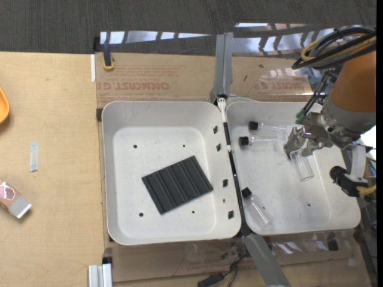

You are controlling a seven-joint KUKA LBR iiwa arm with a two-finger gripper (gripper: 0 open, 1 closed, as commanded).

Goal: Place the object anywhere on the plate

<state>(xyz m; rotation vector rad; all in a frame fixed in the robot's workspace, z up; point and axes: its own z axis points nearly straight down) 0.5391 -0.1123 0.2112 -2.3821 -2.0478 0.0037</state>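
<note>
A dark ribbed rectangular plate (pixel 178 184) lies tilted in the middle of the left bin (pixel 119 124). Several clear vials with black caps lie in the right bin (pixel 335 220): two near its far left (pixel 263 127) (pixel 254 141) and one at its near left corner (pixel 257 209). My gripper (pixel 301 149) hangs over the right bin's right half. Another clear vial (pixel 305 168) sits directly at the gripper's tip, extending toward the near side. Whether it is lifted or lying on the bin floor is unclear.
A metal divider (pixel 224 70) runs between the bins at the back. Black clips (pixel 229 148) line the shared bin wall. Left of the bins, the bench holds small loose items (pixel 15 201). Cables (pixel 326 46) loop above the arm.
</note>
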